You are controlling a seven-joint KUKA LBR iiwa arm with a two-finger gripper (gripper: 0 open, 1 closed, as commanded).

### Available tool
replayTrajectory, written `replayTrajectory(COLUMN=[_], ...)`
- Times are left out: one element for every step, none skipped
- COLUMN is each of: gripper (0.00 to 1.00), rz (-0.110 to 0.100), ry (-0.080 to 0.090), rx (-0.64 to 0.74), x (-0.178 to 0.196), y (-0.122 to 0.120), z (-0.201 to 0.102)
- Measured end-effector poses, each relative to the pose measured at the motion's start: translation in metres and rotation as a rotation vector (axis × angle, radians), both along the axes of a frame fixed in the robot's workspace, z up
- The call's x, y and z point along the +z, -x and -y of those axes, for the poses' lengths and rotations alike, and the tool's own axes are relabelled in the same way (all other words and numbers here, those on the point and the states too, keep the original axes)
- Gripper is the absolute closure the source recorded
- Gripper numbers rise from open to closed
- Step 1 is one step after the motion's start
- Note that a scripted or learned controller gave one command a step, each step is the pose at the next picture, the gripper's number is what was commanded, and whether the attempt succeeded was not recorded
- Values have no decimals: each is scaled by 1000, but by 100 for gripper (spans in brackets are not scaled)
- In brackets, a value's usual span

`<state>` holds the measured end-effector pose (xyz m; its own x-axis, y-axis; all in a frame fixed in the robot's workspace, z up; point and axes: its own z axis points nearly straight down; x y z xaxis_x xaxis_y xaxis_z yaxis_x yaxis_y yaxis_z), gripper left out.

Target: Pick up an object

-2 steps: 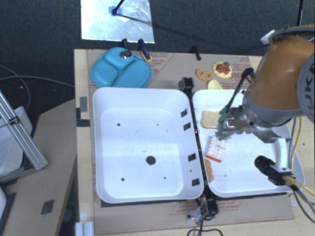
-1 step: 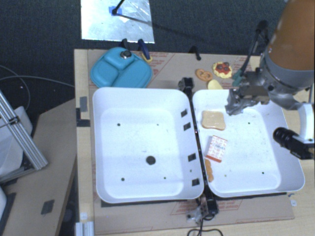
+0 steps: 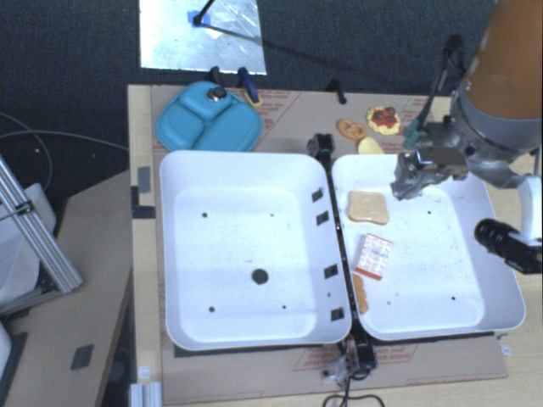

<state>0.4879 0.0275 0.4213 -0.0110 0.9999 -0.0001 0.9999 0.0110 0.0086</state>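
Observation:
In the right bin [image 3: 462, 312] lie a tan slice of toast [image 3: 368, 207], a small white packet with red print [image 3: 373, 256] and a thin orange stick [image 3: 361, 294] by the bin's left wall. My gripper [image 3: 407, 181] hangs over the bin's upper part, just right of and slightly above the toast. Nothing shows between its fingers.
The left bin [image 3: 246, 244] has a dark round spot [image 3: 260, 276] on its floor. Behind the bins lie a blue divided dish [image 3: 209, 119], a pretzel-like cookie [image 3: 350, 129], a small pizza toy [image 3: 383, 119] and a yellow piece [image 3: 370, 147]. A black knob [image 3: 507, 244] juts in at right.

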Motion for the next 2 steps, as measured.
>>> replayTrajectory(gripper=[100,100], rz=[-9,-9], ry=[-2,-1], rx=[-1,-1], x=[-33,-56], y=[2,2], z=[-63,-122])
